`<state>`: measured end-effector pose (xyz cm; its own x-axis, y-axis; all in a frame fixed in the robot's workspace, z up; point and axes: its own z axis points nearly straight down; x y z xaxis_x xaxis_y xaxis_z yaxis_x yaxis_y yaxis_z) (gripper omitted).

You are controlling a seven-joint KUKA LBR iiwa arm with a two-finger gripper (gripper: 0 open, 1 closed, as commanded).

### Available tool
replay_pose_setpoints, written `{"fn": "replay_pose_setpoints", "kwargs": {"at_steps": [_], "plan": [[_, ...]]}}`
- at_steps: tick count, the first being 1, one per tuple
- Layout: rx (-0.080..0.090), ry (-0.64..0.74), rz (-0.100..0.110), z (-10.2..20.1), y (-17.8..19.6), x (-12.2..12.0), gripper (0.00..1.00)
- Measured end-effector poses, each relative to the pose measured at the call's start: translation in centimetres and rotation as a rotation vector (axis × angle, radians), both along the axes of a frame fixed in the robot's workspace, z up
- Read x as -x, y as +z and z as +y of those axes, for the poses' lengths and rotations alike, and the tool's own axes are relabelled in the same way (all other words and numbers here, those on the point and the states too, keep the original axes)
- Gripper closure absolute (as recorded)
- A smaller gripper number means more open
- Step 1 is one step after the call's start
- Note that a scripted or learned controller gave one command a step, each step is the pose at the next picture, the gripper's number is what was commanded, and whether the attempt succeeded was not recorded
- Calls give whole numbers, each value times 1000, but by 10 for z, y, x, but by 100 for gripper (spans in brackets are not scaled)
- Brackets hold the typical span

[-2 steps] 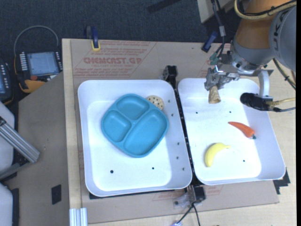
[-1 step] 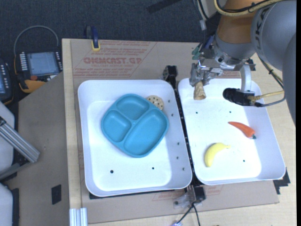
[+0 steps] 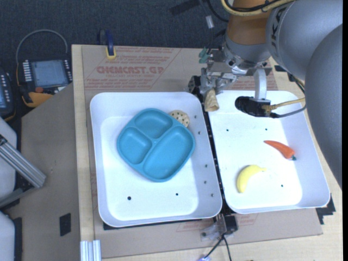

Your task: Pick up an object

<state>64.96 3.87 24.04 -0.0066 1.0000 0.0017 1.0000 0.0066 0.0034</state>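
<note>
Left bin (image 3: 111,192) has a blue divided plate (image 3: 156,144) with a cookie (image 3: 180,116) touching its far-right edge, right bin (image 3: 239,140) has a yellow banana (image 3: 247,176) and an orange pepper (image 3: 280,148) apart, gripper (image 3: 209,89) over the bins' far seam, small tan thing (image 3: 211,103) at its tip.

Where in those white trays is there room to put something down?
Left bin: a bare strip along the near edge, below the blue plate. Right bin: open floor between its left wall and the orange piece, above the banana. Crowded: the far middle, where the gripper hangs by the cookie.
</note>
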Motion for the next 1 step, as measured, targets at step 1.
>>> {"fn": "replay_pose_setpoints", "kwargs": {"at_steps": [1], "plan": [[0, -1, 1, 48, 2, -2, 100]]}}
